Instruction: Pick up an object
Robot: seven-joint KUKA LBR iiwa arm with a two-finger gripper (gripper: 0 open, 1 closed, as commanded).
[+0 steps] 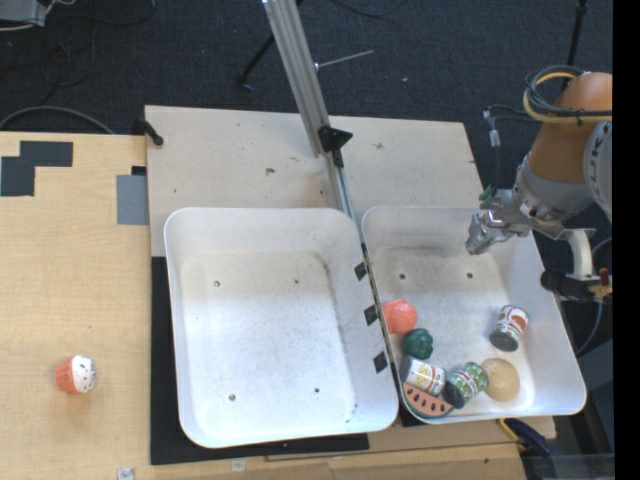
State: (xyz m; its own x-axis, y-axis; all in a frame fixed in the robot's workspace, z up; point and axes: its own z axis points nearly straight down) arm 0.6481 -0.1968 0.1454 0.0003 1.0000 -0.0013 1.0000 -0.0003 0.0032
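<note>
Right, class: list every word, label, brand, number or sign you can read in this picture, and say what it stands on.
No text can be read.
Can with red and white label, right bin: print too blurred.
Two labelled cans at the bin's near edge: print too small.
Small red and white toy on the wooden board: face markings, no letters.

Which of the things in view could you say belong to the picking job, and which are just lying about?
Job: gripper; right bin with orange ball, green toy, two cans, watermelon slice, tan ball, red-white can.

Lying about: left bin, red-white toy on the wooden table, metal rail.
</note>
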